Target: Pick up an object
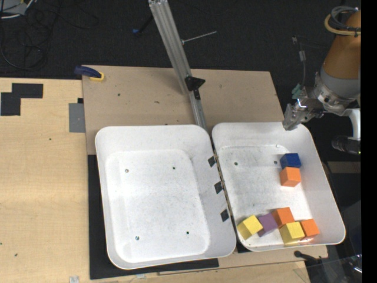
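Gripper [293, 118]: I see it over the far right corner of the right bin [330, 184], just at the rim; I cannot tell from here how it is set, and I see nothing carried in it. Arm [341, 58]: enters from the right, orange band above the wrist.

Nearest items: blue cube [290, 160] and orange cube [290, 176], touching, stacked along the bin's right side, near the gripper. Both sit slightly turned against the bin edge; no long axis, being cubes.

Near-edge cluster, well apart from the gripper: yellow cube [250, 225], purple cube [268, 222], second orange cube [283, 216], second yellow cube [291, 233], third orange cube [309, 228], packed close together.

Open room: the right bin's middle and left floor is bare. Left bin [112, 158] lies just beside, black clips [218, 187] between them.

Standing obstacle: slanted aluminium rail [177, 55] behind the bins' seam.
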